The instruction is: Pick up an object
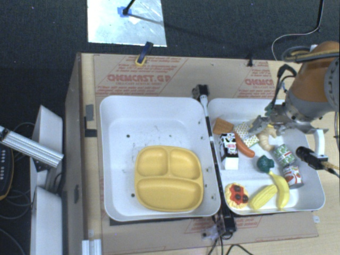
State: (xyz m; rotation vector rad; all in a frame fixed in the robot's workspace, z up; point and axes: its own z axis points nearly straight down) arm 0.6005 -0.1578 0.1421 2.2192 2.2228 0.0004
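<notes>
Both white bins [114,142] look like smooth, slightly glossy plastic, and the yellow divided plate [169,178] has a softer matt plastic sheen. The bench top [159,73] is printed brown paper or card, matt. A metal sheet [125,14] lies dull-shiny on rough dark carpet [37,41].

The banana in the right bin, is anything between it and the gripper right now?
Yes. The gripper hangs over the bin's far part, while the banana lies at the near edge. A small can and a dark green toy lie between them, with another can beside the banana.
</notes>
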